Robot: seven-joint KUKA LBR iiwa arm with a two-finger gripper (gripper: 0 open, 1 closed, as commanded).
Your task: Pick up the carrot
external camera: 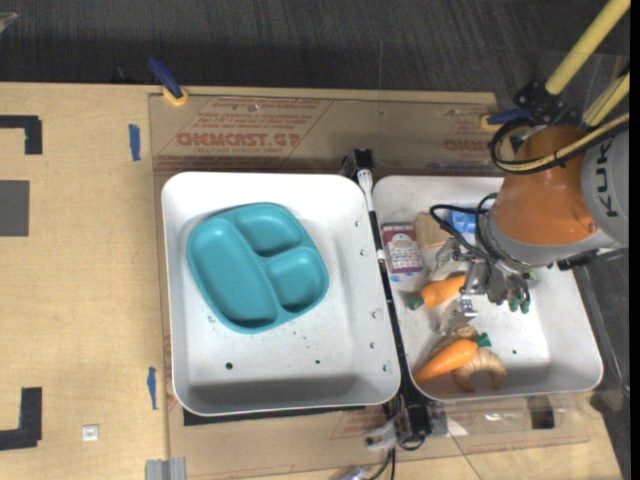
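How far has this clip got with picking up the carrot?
Done: the arm has brought the gripper low over the right bin, among the items there. In hand: nothing that I can confirm; a small orange piece lies just beside the gripper. Left: the carrot lies on the bin floor nearer the front, against a tan item, so the grasp and lift remain.

Two white bins side by side on bench. Left bin [190, 368]: teal divided plate [257, 264] near its centre. Right bin [570, 358]: gripper [480, 286] low over its middle, small carrot [441, 292] touching its left side, grip unclear. Larger carrot [447, 360] near front edge, tan item [483, 370] beside it. Red-labelled packet [402, 248] along left wall.
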